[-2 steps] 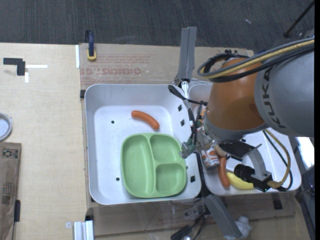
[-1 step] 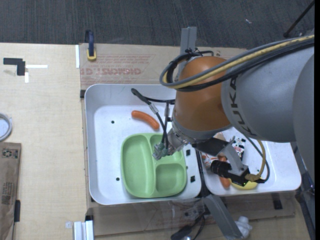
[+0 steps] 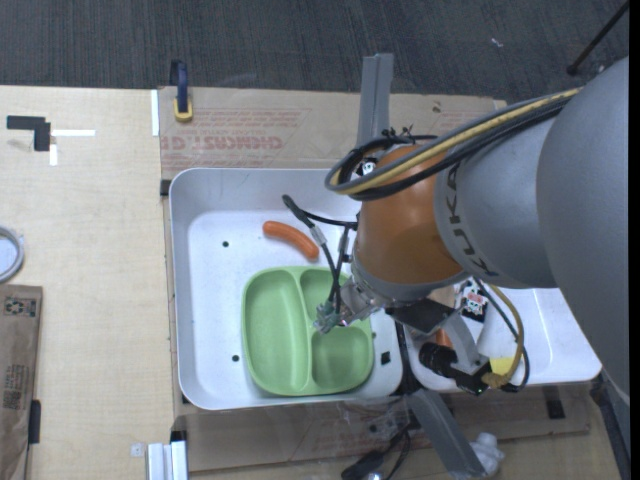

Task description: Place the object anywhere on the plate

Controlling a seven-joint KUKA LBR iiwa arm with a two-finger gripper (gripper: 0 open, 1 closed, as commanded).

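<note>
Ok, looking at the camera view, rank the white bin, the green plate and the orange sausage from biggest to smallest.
1. White bin, largest.
2. Green plate, lying inside the bin.
3. Orange sausage, clearly smallest, beside the plate.

Orange sausage [image 3: 291, 237], small and slightly curved, lies flat on the floor of the left white bin [image 3: 200, 268], angled diagonally, just beyond the plate's far edge and apart from it. Green plate [image 3: 280, 338] with divided compartments sits flat in the same bin toward the near right side, its right part hidden by the arm.
</note>
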